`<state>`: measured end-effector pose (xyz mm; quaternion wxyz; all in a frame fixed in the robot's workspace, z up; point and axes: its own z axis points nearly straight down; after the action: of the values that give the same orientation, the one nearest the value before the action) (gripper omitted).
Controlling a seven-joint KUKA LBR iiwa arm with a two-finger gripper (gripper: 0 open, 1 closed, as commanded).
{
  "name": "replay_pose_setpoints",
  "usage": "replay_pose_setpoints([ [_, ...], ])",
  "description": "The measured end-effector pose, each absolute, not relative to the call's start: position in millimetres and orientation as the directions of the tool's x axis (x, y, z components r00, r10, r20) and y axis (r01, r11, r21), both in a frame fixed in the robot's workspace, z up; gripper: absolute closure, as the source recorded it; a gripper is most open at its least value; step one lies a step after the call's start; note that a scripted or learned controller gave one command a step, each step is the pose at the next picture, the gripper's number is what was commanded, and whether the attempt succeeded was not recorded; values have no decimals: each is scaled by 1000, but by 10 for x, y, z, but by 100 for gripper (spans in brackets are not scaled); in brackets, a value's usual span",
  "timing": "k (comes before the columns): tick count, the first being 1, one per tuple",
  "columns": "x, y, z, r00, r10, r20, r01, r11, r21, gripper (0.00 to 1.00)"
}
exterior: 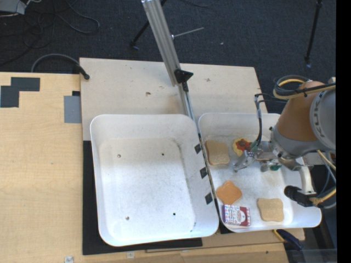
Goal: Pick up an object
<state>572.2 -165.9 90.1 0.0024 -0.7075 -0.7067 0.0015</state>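
Pincer poised low in the right bin, among the toy food.

The pincer [245, 159] hangs just beside the yellow-red toy [241, 145], which lies right behind its tips; a tan slice [218, 153] sits to its left, an orange piece [228, 192] nearer front. Whether its tips are apart or together, I cannot tell.

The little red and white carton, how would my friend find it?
Look in the right-hand bin, along its near edge. The carton lies flat just below the orange toast slice, left of a paler slice. It alone is printed red and white.
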Motion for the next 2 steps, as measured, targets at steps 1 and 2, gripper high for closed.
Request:
replay_pose_setpoints([
  [1, 5722, -1667, 972, 5, 1000, 3, 1000, -5, -10, 100],
  [2, 5819, -1633, 1429, -3, 1000, 0, 1000, 3, -3, 100],
])
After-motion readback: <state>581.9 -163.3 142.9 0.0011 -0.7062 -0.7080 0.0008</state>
